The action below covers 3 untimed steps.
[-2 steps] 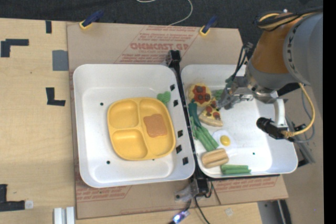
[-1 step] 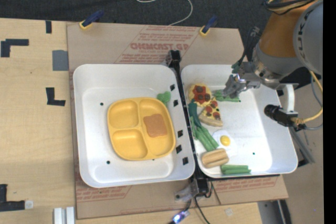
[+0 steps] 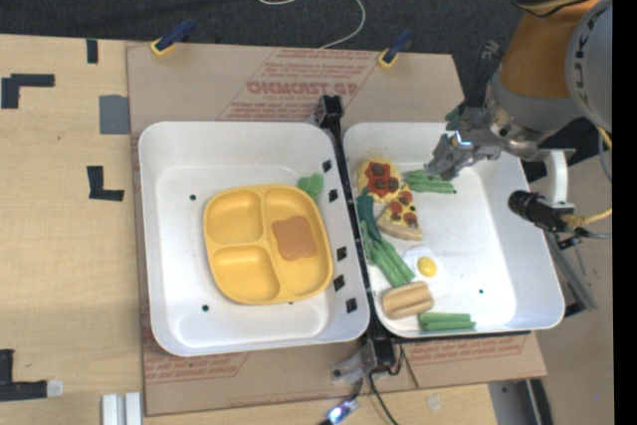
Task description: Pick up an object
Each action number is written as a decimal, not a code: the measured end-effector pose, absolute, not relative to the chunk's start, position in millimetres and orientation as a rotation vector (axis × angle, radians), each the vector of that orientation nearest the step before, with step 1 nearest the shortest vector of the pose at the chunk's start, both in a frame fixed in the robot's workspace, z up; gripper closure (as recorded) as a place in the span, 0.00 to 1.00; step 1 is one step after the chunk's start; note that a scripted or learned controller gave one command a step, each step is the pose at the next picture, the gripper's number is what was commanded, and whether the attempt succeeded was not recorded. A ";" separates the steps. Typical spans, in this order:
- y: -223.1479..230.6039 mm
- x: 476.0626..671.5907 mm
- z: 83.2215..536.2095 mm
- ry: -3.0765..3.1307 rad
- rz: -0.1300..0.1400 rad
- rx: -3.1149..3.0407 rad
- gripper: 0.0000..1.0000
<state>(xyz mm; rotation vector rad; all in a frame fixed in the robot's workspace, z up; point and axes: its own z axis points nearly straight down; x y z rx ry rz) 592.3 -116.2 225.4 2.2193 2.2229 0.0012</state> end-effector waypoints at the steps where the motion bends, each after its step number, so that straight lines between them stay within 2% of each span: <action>1: -61.9 572.3 225.4 2.227 -0.003 2.219 1.00; 2: -15.0 566.1 232.1 2.229 -0.001 2.217 1.00; 3: 41.8 571.7 222.1 2.229 -0.002 2.215 1.00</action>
